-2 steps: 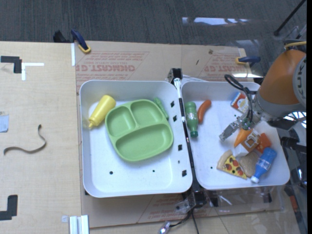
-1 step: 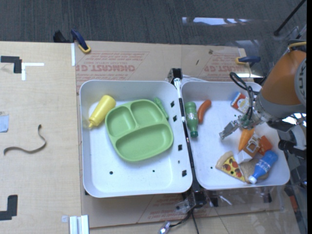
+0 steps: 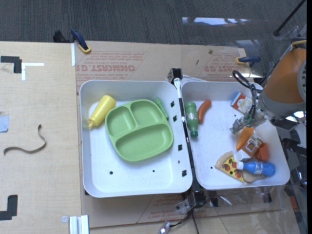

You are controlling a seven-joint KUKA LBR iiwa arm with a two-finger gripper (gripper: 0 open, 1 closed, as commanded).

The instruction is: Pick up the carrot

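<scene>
The carrot [image 3: 243, 139] is a short orange cone lying tilted in the right bin [image 3: 214, 179], near that bin's right side. My gripper [image 3: 242, 126] hangs right over the carrot's upper end, at or touching its top. The arm comes in from the right, its orange band above the wrist. From this height I cannot make out whether the carrot is lifted off the bin floor.
Close around the carrot lie a small box [image 3: 253, 144], a pizza slice [image 3: 227, 165], a blue bottle [image 3: 258, 168] and a red-white packet [image 3: 239, 101]. A green bottle [image 3: 191, 119] and a red-orange pepper [image 3: 204, 108] lie at the bin's left. The left bin holds a green plate [image 3: 140, 129] and a yellow bottle [image 3: 101, 110].
</scene>
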